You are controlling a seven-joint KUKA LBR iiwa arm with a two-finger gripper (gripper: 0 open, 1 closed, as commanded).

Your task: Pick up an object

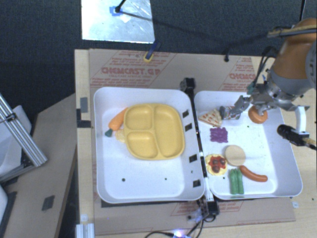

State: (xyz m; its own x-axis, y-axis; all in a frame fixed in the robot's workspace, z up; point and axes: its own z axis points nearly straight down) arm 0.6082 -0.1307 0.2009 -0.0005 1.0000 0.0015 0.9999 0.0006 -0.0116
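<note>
My gripper (231,112) hangs low over the far left part of the right bin (285,182), just right of a pizza slice (210,117). An orange ring-shaped piece (257,115) lies right of the gripper, partly under the wrist. Purple grapes (218,134) sit below the gripper. Further toward the front lie a tan round bun (235,154), a small round pizza with red toppings (216,164), a sausage (253,174) and green beans (236,181). I see nothing held in the gripper.
The left bin (106,182) holds a yellow divided plate (151,131) with a carrot (117,119) at its left edge. A black divider (196,133) runs between the bins. A black part of the arm (293,134) overhangs the right bin's right side.
</note>
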